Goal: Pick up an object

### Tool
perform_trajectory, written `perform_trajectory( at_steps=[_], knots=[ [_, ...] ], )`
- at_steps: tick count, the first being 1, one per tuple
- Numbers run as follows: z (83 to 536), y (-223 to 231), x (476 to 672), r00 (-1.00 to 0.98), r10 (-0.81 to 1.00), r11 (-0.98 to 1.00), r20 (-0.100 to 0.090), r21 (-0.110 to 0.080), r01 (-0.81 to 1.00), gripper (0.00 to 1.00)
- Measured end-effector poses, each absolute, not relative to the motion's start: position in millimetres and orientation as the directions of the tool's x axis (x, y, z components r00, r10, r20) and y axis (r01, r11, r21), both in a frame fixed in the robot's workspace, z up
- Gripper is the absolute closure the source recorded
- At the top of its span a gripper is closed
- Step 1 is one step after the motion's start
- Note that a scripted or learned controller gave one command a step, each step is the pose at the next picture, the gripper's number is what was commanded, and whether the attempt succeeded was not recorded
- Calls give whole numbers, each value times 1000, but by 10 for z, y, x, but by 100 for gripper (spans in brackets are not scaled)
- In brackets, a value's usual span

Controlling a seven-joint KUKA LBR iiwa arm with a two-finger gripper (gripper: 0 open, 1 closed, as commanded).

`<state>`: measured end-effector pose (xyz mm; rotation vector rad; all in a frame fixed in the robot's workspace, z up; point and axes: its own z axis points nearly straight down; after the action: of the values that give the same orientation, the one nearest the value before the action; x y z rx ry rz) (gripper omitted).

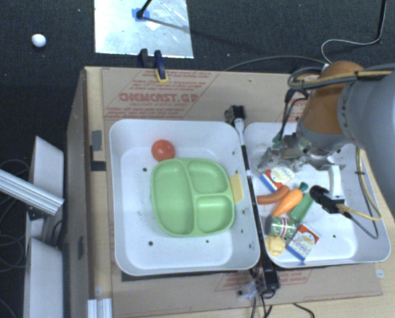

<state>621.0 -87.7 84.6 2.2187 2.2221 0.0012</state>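
Listing by size, largest first:

Bench (158, 91) — brown board with red lettering, carrying two shallow white bins side by side.

Arm (373, 105) — grey, with an orange band (323, 108) above the wrist, reaching in from the right over the right bin.

Left bin (128, 177) — holds a green divided plate (189, 196), lying flat near the middle, and a red ball (162, 150) touching or just beside the plate's far edge. A small yellow piece (237, 187) sits at the plate's right side.

Right bin (363, 244) — holds a tight cluster of small toy foods toward its left half.

Gripper (282, 159) — low over the far left part of the right bin; how the claw stands, wide or narrow, cannot be told from this slant, and nothing is seen held.

Carrot (287, 202) — orange, the likeliest pick (a judgement). It lies just nearer the camera than the claw, long axis slanting from lower left to upper right.

Sausage (272, 196) — red-orange, just beside the carrot on its left.

Green piece (302, 207) — touching the carrot's right side.

Can (282, 227), small carton (301, 241), white packet (279, 175) — the packet lies closest to the claw.

The coming move likely turns on this — the cluster lies toward the camera from the claw, so the reach is short, but crowding could spoil a grasp.
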Motion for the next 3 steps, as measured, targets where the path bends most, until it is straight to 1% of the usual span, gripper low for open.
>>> perform_trajectory(
  at_steps=[1, 2, 3],
  knots=[
    [852, -856, 6693, -5, 1000, 5, 0, 3, 1000, 0],
    [847, -832, 6553, -1, 1000, 1, -1, 2, 1000, 0],
    [845, -853, 6298, -1, 1000, 1, -1, 1, 1000, 0]
  ],
)
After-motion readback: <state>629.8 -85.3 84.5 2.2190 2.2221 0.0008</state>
